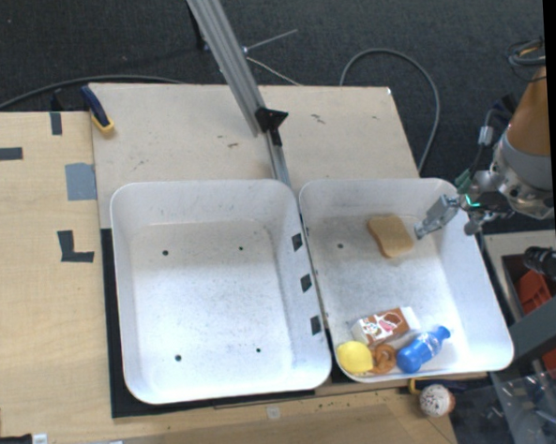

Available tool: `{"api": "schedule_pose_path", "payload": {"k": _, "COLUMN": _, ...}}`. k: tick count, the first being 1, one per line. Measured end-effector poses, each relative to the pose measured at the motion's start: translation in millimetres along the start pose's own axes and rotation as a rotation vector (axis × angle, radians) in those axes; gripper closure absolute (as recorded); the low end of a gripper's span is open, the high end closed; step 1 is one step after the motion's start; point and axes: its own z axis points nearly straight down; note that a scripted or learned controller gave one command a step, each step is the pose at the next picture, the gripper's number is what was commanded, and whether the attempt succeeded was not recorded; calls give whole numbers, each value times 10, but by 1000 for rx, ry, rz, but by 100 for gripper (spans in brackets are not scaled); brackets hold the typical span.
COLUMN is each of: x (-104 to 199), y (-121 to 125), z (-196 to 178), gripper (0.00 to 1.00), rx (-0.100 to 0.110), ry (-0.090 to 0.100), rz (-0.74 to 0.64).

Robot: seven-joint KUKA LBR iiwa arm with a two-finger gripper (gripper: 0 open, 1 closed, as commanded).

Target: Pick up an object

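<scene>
In the right bin (469,280) a tan bread-like block (392,235) lies near the back. At the front of that bin are a small red-and-white packet (383,326), a yellow lemon (355,357), a brown pretzel-shaped piece (386,358) and a blue bottle (423,346). My gripper (434,218) reaches in from the right, just right of the tan block, its tip close to the block's right edge. I see nothing held in it.
The left bin (131,272) sits beside the right one, with black clips on the shared wall. A metal rail (236,69) slants in from the top. A small ball (436,400) lies outside the right bin's front edge.
</scene>
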Motion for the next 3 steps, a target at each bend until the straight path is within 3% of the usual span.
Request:
{"api": "schedule_pose_path", "payload": {"k": 1, "x": 2, "y": 9, "z": -26, "gripper": 0, "rx": -5, "ry": -1, "rz": -2}}
{"api": "schedule_pose_path", "payload": {"k": 2, "x": 13, "y": -95, "z": 486, "gripper": 0, "rx": 0, "ry": -1, "rz": 0}}
{"api": "schedule_pose_path", "payload": {"k": 3, "x": 49, "y": -14, "z": 1072, "gripper": 0, "rx": 0, "ry": -1, "rz": -2}}
